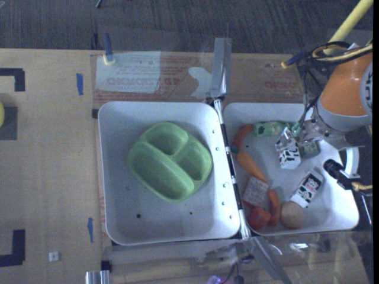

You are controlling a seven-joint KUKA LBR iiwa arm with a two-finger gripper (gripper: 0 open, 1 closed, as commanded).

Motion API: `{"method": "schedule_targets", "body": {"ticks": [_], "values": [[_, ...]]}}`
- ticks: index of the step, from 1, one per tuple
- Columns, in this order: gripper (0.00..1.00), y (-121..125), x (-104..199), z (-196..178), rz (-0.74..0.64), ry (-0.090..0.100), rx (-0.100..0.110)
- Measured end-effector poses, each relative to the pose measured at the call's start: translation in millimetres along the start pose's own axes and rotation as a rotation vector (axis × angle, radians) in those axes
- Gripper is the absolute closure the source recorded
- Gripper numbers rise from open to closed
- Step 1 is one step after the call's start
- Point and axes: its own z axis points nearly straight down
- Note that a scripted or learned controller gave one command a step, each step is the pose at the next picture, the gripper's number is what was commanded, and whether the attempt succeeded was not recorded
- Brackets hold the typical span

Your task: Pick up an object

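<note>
The gripper [301, 136] hangs low over the far right part of the right bin [346, 218], with the grey arm and its orange band [346, 90] above it at the right edge of the scene. Whether it is open or closed cannot be told, and nothing can be seen in its grasp. Just beside it, on its left and slightly nearer, lies a small white carton with black print [288, 155]; whether the two touch is not clear.

Other things lie around in the same bin. A green bottle [269, 128] lies at the far side, left of the gripper. A carrot [251, 166] lies slantwise toward the bin's left wall, and a reddish sausage-like piece [240, 136] lies farther back beside that wall. Nearer, a small flat packet [256, 191] lies below the carrot, with a red tomato [258, 218] at the near edge, a thin orange piece [274, 205] next to it, and a brown potato [291, 215] to the right of those. A white box with red and black print [307, 189] lies tilted between the potato and the carton.

The left bin [118, 218] holds a green divided plate [170, 160], set near its middle and turned at an angle. Both bins sit side by side on a cardboard-covered bench [47, 176].
</note>
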Motion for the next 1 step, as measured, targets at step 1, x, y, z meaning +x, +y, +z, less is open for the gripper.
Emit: {"method": "schedule_targets", "body": {"ticks": [1], "values": [[1.00,-22.6,37.9,-138.1,0.083,0.012,0.035]]}}
